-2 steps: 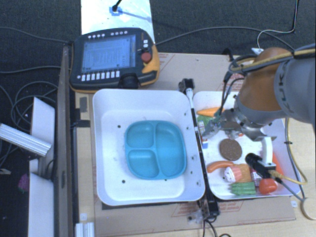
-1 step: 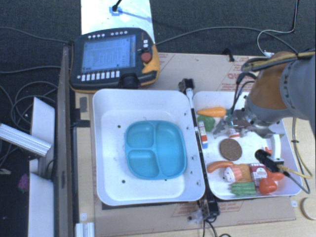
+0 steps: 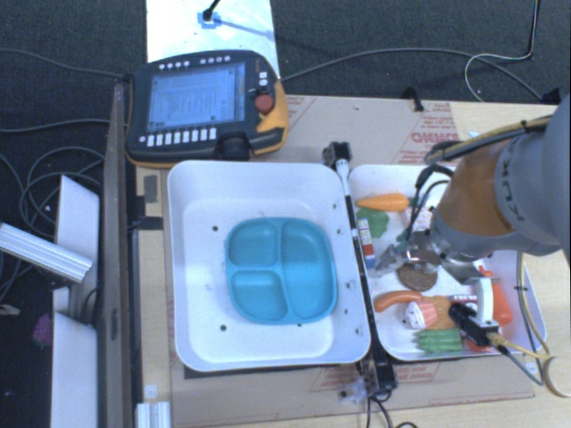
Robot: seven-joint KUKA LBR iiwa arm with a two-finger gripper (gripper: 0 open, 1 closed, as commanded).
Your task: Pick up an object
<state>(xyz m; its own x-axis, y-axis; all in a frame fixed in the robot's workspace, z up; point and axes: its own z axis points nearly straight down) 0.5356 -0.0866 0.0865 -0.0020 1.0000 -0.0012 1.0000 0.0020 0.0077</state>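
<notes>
My gripper point(image 3: 399, 257) hangs low over the right bin point(image 3: 393, 350), near its left wall, with the grey arm and its orange band covering the bin's right half. Just below and to the right of the gripper lies a brown round piece point(image 3: 417, 278). An orange carrot point(image 3: 384, 201) and a green piece point(image 3: 376, 225) sit toward the bin's far end. An orange sausage point(image 3: 394, 300), a white-and-red piece on a tan cone point(image 3: 421, 313) and green beans point(image 3: 437, 341) lie at the near end. Nothing shows as held.
The left bin point(image 3: 205, 328) holds a blue divided plate point(image 3: 280, 269). A red-and-white object point(image 3: 490, 300) lies at the right bin's near right side. A teach pendant point(image 3: 207, 101) rests beyond the left bin. Cables run along the bench's near right corner point(image 3: 526, 355).
</notes>
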